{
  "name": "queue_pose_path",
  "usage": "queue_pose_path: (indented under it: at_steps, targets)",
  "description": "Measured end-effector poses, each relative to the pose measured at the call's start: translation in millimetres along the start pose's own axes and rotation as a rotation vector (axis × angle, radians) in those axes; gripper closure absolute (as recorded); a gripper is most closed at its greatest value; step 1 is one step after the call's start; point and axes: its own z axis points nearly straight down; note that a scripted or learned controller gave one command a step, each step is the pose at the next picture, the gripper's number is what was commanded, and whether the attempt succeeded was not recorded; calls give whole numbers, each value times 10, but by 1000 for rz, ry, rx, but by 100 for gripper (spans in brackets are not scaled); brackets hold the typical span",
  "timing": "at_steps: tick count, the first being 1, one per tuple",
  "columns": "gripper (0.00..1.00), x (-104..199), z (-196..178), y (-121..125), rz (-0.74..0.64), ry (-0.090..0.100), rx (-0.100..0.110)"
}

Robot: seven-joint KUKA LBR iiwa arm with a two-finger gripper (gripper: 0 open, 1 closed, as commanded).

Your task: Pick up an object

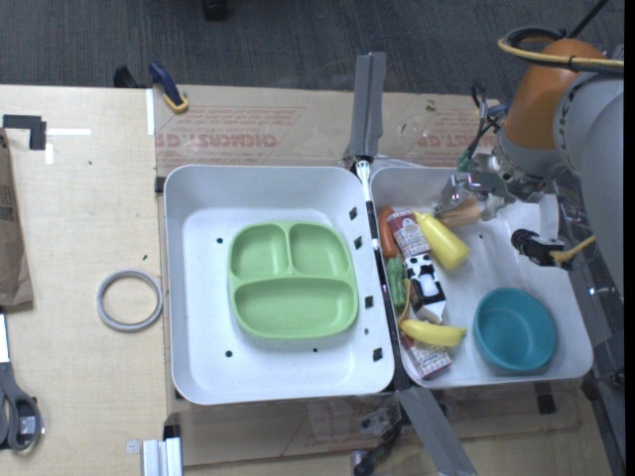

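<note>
Reaching in from the right, the grey arm [585, 117] is hanging over the back of the right bin [566, 296], with its gripper [474, 194] sitting low near that bin's rear wall. Whether the gripper is wide or narrow cannot be told from this angle, and nothing is showing between its tips.

Room to move is lying mostly on the right bin's near right side, where bare white floor is showing around a blue bowl [514, 329] that is standing close to the front right corner. The left wall of that bin is crowded: a yellow bottle-shaped toy [440, 240] is lying at a slant just below the gripper, a red-and-white packet [406, 234] is resting beside it, a black-and-white piece [427, 280] is lying below that, and a banana [433, 333] is lying across another packet [429, 362] near the front edge. A green strip [397, 288] is pressing against the wall between the bins.

The left bin [189, 266] is holding a pale green divided plate [293, 280] near its middle, with bare floor all round it.

On the bench [79, 226] left of the bins, a grey ring [129, 299] is lying well apart from them.
</note>
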Motion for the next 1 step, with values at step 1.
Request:
queue_pose_path:
  at_steps: [1]
  targets:
    - [100, 502, -436, -45, 35, 3, 2]
